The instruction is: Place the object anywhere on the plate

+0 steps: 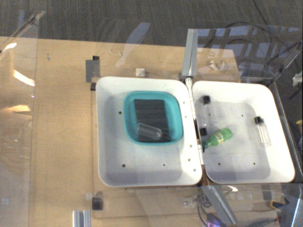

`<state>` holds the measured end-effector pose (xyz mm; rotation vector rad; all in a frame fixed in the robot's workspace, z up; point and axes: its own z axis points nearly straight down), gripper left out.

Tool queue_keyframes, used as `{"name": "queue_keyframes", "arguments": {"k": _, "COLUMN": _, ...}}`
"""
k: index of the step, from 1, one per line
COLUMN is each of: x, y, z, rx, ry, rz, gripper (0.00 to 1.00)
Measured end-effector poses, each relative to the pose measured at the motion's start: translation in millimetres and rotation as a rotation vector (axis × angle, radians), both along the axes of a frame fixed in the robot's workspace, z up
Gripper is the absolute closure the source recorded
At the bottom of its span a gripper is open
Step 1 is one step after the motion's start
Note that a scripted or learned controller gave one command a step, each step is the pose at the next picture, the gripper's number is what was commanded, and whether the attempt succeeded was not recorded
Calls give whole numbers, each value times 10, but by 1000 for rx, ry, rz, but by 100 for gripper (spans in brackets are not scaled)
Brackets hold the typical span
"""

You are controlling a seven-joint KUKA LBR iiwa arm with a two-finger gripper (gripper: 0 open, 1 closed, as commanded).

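Claw: state can't tell, so places below are given item-to-item.
Small black block (97, 203): nearest edge of bench, by front-left corner of the L bin.
Light wooden bench top (57, 141): carries both bins; clear sheeting w/ glare over its left part.
Left shallow white plastic bin (142, 174): holds the plate; front strip of floor bare white.
Right shallow white plastic bin (236, 169): touching the L bin along the shared rim.
Green plastic bottle (219, 137): R bin, lying on its side, tilted, near the shared rim.
Small black piece (203, 132): just beside the green bottle's left end; what it is can't tell.
Clear tube w/ black cap (262, 130): R bin, right side, lying flat, well apart from the green bottle.
Clear bottle w/ black cap (210, 109): R bin, far-left part, lying flat, cap toward the far rim.
Teal square plastic plate w/ rounded corners (176, 119): far half of the L bin.
Dark ribbed rectangular slab (150, 111): lying on the plate, about centre.
Clear plastic cup-like object (149, 132): task item; on its side, on the plate, over the slab's near end.
Small pale cube (139, 72): bench, just beyond the L bin's far rim.
Black bracket (93, 69): bench, by the L bin's far-left corner.
Grey metal post (190, 51): beyond the join of the bins.
Dark carpet (118, 8): farthest, past the bench.
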<state>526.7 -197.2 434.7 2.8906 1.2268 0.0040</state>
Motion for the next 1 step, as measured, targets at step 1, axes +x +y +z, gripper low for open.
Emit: {"name": "queue_keyframes", "arguments": {"k": 1, "x": 154, "y": -18, "z": 4, "rx": 0, "ry": -1, "rz": -91, "gripper": 0}}
